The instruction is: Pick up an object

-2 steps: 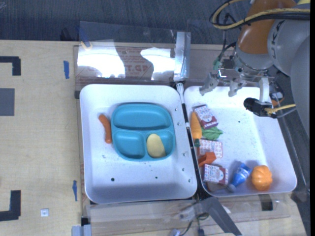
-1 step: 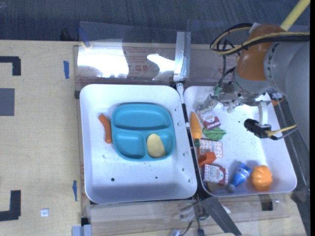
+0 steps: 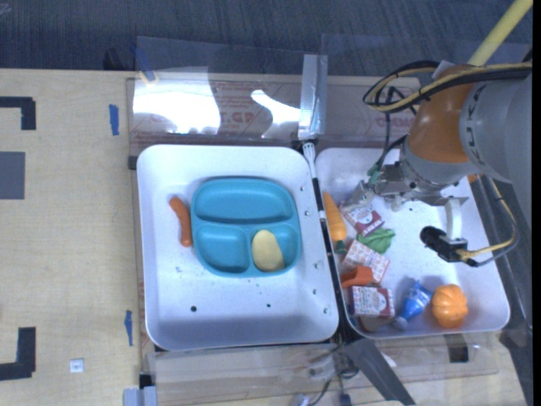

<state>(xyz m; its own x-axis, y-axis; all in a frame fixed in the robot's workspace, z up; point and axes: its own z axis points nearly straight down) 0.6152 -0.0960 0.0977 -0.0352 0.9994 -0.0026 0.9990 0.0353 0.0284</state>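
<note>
1. Hanging low over the far-left part of the right bin (image 3: pixel 414 265) with the tool (image 3: pixel 380 184), arm in from the right. Cannot tell whether spread or closed from this slant; nothing seen clamped in it.
2. Spotting the closest candidate just on the near side of the tool: a red-and-white packet (image 3: pixel 365 220), lying flat and touching a green piece (image 3: pixel 378 240).
3. Judging that packet light, thin and floppy, probably slick. Hard to pinch flat off the floor, so better taken across a raised or crumpled edge.
4. Noting more packets (image 3: pixel 370 299) piled nearer, against the left wall beside an orange carrot (image 3: pixel 335 218). Crowded there, with a risk of dragging neighbours along.
5. Looking to the near-right corner: an orange round fruit (image 3: pixel 449 304) next to a blue item (image 3: pixel 414 301). Probably the firmer pick: stiff, rounded, likely light. Best squeezed across the widest middle and dead centre, or expect a roll-out.
6. Glancing left to the other bin (image 3: pixel 245 307): a blue tray (image 3: pixel 241 205) with a yellow lump (image 3: pixel 268 250) in its near-right compartment and an orange sausage shape (image 3: pixel 181 220) just left of the tray. Well apart from the tool.
7. Calling it early: no lift made yet.
</note>
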